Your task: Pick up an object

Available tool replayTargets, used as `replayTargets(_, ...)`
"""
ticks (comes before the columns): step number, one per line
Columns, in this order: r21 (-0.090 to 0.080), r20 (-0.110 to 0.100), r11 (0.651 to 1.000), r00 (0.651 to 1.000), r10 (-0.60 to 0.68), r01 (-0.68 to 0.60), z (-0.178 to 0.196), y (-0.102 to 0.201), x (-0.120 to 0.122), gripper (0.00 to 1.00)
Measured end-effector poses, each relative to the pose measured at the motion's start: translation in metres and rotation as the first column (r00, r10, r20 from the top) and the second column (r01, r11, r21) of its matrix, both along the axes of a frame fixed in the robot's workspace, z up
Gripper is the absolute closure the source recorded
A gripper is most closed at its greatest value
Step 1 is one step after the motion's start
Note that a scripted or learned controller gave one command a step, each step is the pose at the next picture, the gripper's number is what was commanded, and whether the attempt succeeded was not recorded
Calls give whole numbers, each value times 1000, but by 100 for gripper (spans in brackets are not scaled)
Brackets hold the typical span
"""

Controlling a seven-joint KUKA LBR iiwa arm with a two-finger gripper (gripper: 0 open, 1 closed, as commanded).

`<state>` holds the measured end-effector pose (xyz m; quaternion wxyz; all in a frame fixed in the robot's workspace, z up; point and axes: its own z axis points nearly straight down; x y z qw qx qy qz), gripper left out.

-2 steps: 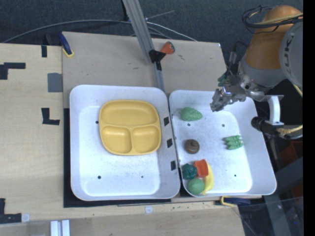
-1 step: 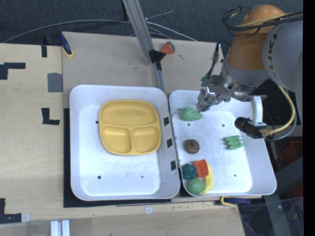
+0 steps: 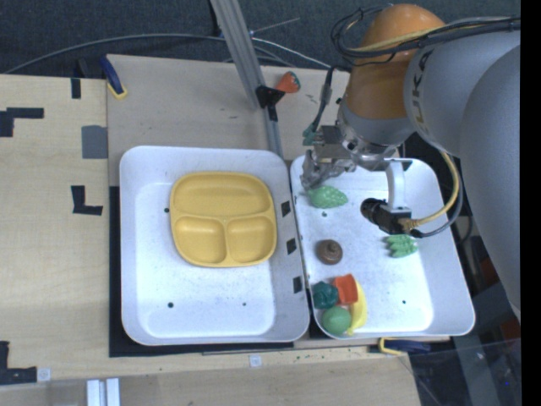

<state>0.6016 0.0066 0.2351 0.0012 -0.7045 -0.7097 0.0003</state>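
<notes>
Just gripper (image 3: 314,174) above green toy (image 3: 326,197)

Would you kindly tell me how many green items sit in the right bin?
3, perhaps more under the arm: leafy piece below the gripper, small piece mid-right, ball in the front pile.

Bulky grey arm (image 3: 473,100), orange wrist band (image 3: 385,66), black and yellow cables, metal end effector (image 3: 319,169).

Pale wood worktop (image 3: 51,252) with black tape marks (image 3: 80,200), set on dark carpet floor (image 3: 101,11); grey metal post (image 3: 241,49) slanting up; even light.
</notes>
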Motion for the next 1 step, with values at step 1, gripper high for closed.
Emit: replayTargets(1,0,-1,1000,1000,0,0,-12,59,-1,100)
